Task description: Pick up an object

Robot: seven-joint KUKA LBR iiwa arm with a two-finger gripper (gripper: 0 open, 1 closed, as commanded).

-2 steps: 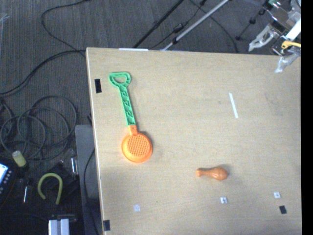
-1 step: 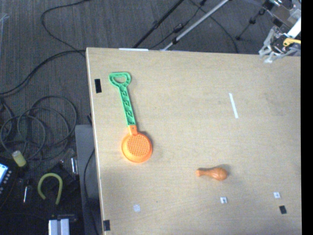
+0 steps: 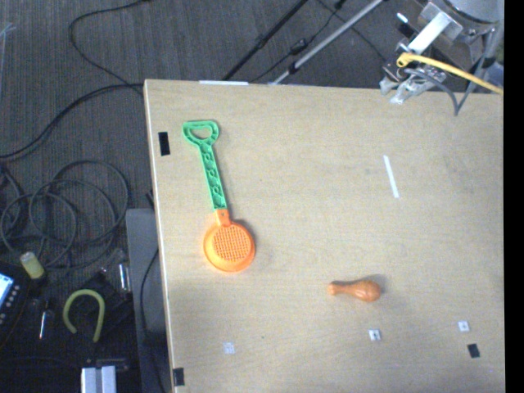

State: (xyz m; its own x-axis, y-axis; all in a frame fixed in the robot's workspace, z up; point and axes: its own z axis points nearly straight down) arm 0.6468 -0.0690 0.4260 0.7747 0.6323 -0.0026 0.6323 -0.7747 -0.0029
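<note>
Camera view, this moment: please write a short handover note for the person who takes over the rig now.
Gripper: at the far right edge of the bench, above the surface, nothing seen between its fingers; open or shut cannot be told.
Things: a green-handled orange strainer lies flat on the left part of the bench; a small orange drumstick-shaped toy lies nearer the front, apart from it. A thin white strip lies right of centre.
Done: nothing picked yet.
Left: approach one thing, grasp, lift.

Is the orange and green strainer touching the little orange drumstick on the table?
Apart. The camera view shows bare tabletop between the strainer and the drumstick, which lies off to its right.
</note>
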